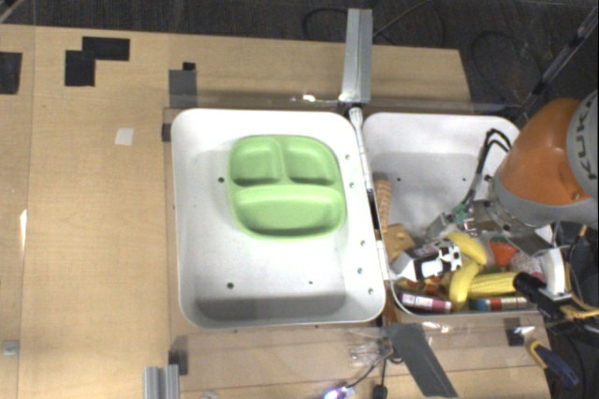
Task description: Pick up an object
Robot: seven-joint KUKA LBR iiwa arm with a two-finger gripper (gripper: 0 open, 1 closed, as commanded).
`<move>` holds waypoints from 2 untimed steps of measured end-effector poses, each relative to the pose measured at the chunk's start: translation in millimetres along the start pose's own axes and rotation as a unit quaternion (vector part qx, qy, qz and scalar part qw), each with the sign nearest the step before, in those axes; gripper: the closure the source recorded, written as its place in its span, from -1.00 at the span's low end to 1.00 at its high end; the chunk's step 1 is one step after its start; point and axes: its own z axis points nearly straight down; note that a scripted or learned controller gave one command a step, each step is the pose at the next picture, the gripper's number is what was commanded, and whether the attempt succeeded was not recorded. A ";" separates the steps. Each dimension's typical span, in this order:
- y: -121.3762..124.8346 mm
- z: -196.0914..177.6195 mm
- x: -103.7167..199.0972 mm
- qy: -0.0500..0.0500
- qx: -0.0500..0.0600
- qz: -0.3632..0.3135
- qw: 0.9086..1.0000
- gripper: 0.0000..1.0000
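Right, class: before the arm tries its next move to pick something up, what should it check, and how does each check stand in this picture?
1. Objects to pick lie in the right bin, piled at its near end: ok.
2. A clear target, the yellow banana, lies on top of the pile: ok.
3. The arm is over the right bin, above the pile: ok.
4. Gripper finger state, open or shut: cannot tell, the wrist hides it.
5. Whether anything is already held: cannot tell.
6. The green divided plate sits alone in the left bin, away from the arm: ok.
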 end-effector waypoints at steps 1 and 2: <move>1.9 -11.5 2.3 0.003 0.000 -0.001 1.000 1.00; 1.9 -11.4 2.2 0.003 0.000 -0.001 1.000 -1.00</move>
